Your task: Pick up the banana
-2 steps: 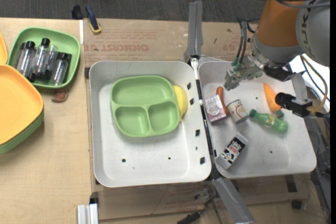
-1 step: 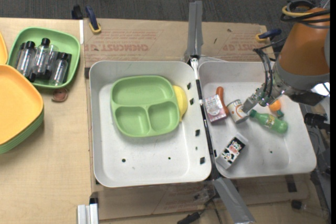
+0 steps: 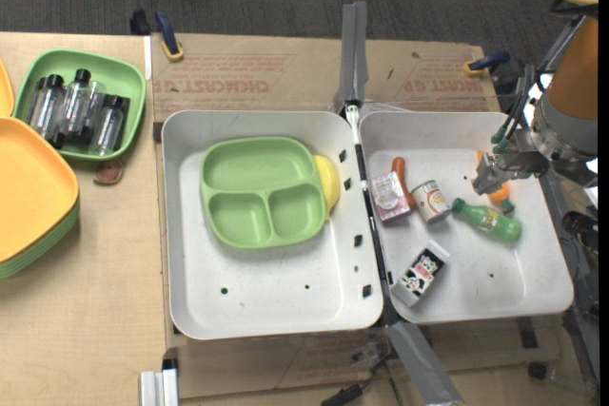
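Black-and-white carton (image 3: 420,275) lies nearest, at 6 o'clock in the right bin (image 3: 533,295). Up from it: small can (image 3: 431,202), foil packet (image 3: 388,197), red-orange stick (image 3: 400,170), green bottle (image 3: 489,218) at 3 o'clock of the can. Gripper (image 3: 490,174) hangs over the right bin's 2 o'clock area, above a small orange item (image 3: 500,193); finger spacing can't be told. Banana (image 3: 328,183) sits in the left bin (image 3: 190,299), tucked against the green divided plate (image 3: 265,192) at its 3 o'clock edge, partly hidden.
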Motion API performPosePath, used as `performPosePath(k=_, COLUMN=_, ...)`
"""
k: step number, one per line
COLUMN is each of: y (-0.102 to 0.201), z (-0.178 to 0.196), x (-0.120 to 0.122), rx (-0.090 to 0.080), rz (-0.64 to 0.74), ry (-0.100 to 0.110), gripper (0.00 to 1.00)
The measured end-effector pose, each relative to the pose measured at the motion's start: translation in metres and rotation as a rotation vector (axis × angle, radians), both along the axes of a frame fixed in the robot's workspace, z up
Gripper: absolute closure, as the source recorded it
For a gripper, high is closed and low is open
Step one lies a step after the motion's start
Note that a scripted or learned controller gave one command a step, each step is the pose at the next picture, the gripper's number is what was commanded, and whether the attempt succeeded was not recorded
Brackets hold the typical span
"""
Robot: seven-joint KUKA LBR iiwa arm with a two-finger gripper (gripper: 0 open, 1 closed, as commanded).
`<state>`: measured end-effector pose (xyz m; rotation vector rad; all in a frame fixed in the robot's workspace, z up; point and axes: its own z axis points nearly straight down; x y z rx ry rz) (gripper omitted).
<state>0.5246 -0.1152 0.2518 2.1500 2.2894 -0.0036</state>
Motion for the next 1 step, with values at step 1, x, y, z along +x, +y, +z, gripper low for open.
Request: performPosePath(k=1, y=0.0184, z=-0.0719, x=-0.0476, rx=0.002, rz=0.129, ry=0.003, gripper=1.0)
